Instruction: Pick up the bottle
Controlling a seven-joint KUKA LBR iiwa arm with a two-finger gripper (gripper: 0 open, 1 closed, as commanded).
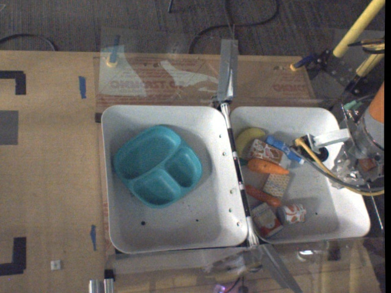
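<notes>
A robot lab: a cardboard-topped bench (49,182) marked with blue tape (82,87), two white bins (214,127) on it, cables (250,5) trailing over grey carpet (91,11) behind.

Small blue bottle (285,151) lies on its side, slanted, in the right bin (317,224), just above the carrot (269,167).

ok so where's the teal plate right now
The teal divided plate lies in the left bin, toward its left and centre, across the divider from the carrot.
</notes>
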